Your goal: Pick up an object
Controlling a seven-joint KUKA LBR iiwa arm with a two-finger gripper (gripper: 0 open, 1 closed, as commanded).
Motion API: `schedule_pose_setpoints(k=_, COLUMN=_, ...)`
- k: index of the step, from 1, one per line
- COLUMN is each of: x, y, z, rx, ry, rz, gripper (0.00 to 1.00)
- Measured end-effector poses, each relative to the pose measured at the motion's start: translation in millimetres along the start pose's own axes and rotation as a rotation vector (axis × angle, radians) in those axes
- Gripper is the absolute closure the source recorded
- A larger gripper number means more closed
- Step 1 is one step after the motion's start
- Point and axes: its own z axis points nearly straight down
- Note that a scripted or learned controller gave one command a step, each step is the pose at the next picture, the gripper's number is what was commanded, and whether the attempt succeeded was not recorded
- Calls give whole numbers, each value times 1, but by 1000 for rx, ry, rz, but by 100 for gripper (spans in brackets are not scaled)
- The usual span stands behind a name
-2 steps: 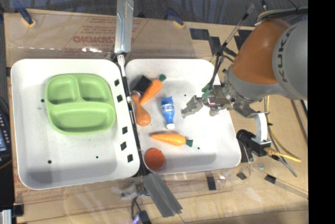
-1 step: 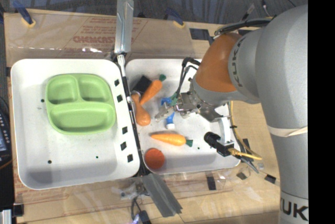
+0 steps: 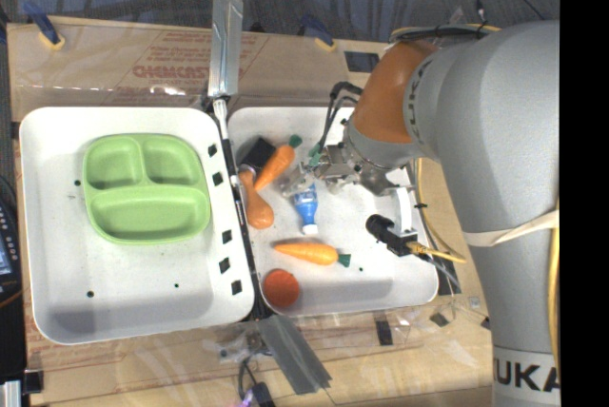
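In the right bin (image 3: pixel 381 286), my gripper (image 3: pixel 316 170) hangs low near the middle, just above a small blue and white bottle (image 3: pixel 305 208). Left of the gripper an orange carrot (image 3: pixel 275 164) lies slanted, and a small black object (image 3: pixel 254 151) sits beside it. Against the left wall rests an orange club-shaped toy (image 3: pixel 257 205). A second carrot (image 3: pixel 306 252) with a green tip lies flat nearer the front. At the front left corner sits a red-orange ball (image 3: pixel 281 287). Nothing is visibly held by the gripper.
The left bin (image 3: pixel 57 300) holds a green divided plate (image 3: pixel 147 186) near its back. A divider wall (image 3: pixel 231 205) with black clips separates the two bins. The grey arm (image 3: pixel 476 129) covers the right bin's right side.
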Motion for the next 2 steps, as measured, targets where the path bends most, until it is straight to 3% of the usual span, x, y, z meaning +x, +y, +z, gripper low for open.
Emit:
schedule_pose_setpoints(k=1, x=1, y=-1, z=-6, rx=7, ry=2, rz=-4, gripper=100)
schedule_pose_setpoints(k=2, x=-15, y=-47, z=-118, rx=0, ry=0, rz=-16, gripper=100)
